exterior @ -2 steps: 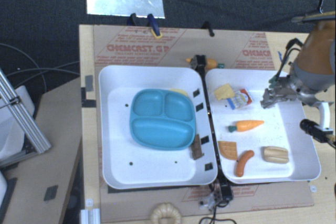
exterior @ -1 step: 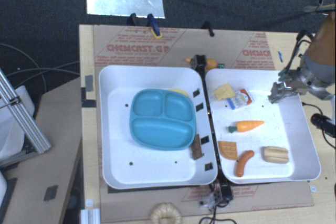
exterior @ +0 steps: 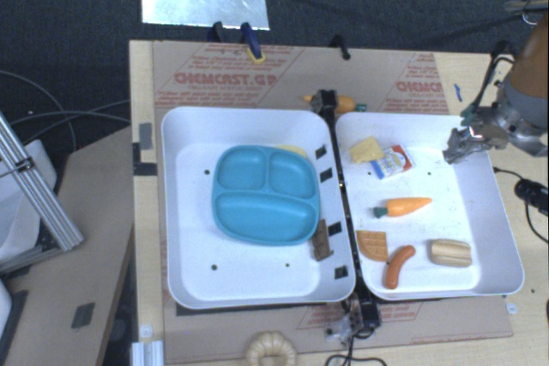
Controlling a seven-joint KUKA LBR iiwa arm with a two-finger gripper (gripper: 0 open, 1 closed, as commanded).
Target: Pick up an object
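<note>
Two white bins [exterior: 257, 291]; fingers [exterior: 459, 147] above right bin's far edge

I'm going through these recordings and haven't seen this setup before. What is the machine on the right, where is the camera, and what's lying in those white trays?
One camera looks down at a slant on a bench with two shallow white bins. The grey machine at the right is a robot arm; its end effector hovers over the right bin's upper edge, with nothing visibly held. The left bin holds a blue divided plate. The right bin holds toy food: a carrot, a sausage, a bread roll, a cheese wedge and a small packet.
</note>
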